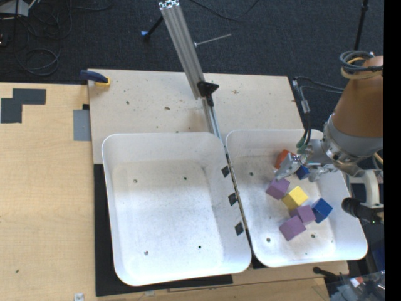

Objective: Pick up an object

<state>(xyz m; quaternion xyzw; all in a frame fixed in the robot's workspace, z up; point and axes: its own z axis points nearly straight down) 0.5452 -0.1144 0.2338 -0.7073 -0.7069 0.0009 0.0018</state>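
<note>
**Crowded cluster risking a missed grasp**

Lying bare at left: left bin (125,168). Sitting packed in the right bin (263,256): purple block (277,189), yellow block (296,197), blue block (322,209). Hovering just above them: gripper (294,165), fingers' spread impossible to tell. Likely nudging neighbours or slipping off an edge.

So the bench (156,102) is pale speckled board, mid-frame, with two white bins sitting side by side on it: left bin (119,168), right bin (250,146) (blue-and-yellow clamp (95,78) at its upper-left corner).
</note>
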